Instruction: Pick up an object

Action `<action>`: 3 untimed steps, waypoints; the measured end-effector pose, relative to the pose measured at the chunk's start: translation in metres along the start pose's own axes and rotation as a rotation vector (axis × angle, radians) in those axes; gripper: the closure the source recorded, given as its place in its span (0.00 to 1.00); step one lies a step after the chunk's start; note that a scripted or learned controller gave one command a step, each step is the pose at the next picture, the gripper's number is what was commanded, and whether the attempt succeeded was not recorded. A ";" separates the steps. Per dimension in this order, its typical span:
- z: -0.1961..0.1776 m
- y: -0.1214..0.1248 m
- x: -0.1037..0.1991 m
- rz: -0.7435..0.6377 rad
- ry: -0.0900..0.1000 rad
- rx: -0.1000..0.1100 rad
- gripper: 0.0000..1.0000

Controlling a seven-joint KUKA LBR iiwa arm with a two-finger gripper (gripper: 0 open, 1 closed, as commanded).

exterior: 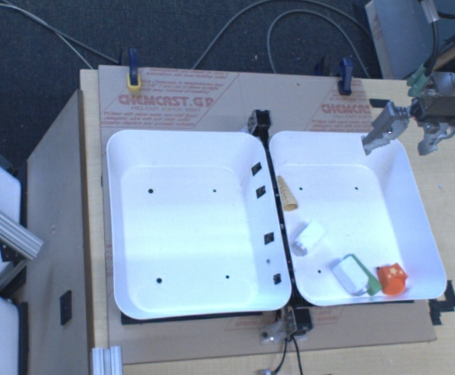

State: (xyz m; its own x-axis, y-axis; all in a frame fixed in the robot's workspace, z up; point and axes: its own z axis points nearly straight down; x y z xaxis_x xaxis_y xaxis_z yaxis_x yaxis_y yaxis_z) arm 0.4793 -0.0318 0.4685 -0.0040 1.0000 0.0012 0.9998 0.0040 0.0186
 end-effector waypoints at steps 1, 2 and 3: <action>-0.072 0.002 0.000 0.002 -0.002 0.006 0.00; -0.036 0.001 0.051 -0.003 0.000 0.023 0.00; -0.068 0.002 0.058 0.003 -0.001 0.014 0.00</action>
